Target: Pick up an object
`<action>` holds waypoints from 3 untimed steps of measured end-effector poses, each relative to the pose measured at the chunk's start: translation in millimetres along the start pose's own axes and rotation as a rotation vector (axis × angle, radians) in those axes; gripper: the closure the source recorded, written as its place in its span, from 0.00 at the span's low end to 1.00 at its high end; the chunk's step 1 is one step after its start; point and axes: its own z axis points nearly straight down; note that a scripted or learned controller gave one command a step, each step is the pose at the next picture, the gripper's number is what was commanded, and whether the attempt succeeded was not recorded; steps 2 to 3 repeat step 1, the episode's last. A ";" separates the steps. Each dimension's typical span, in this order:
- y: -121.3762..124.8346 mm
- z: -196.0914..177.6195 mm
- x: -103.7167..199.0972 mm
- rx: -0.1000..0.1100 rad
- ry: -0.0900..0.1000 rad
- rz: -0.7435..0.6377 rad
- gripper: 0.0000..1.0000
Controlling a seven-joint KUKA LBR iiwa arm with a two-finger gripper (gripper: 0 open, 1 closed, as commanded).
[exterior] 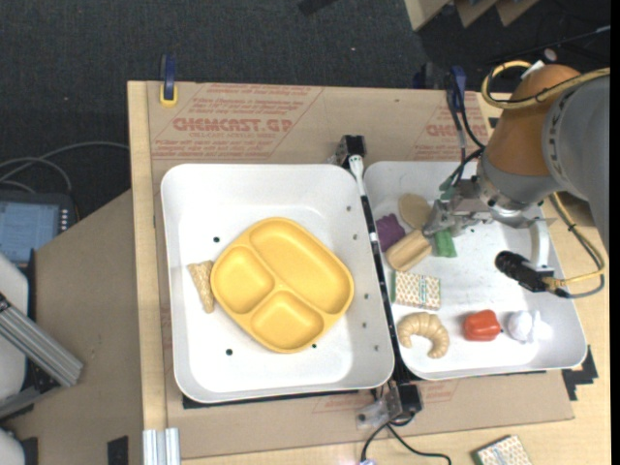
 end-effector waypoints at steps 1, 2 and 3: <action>-21.4 -107.1 88.1 -0.009 -0.001 -0.001 1.00; -21.4 -107.1 88.1 -0.009 -0.001 -0.001 1.00; -21.4 -107.1 88.1 -0.009 -0.001 -0.001 1.00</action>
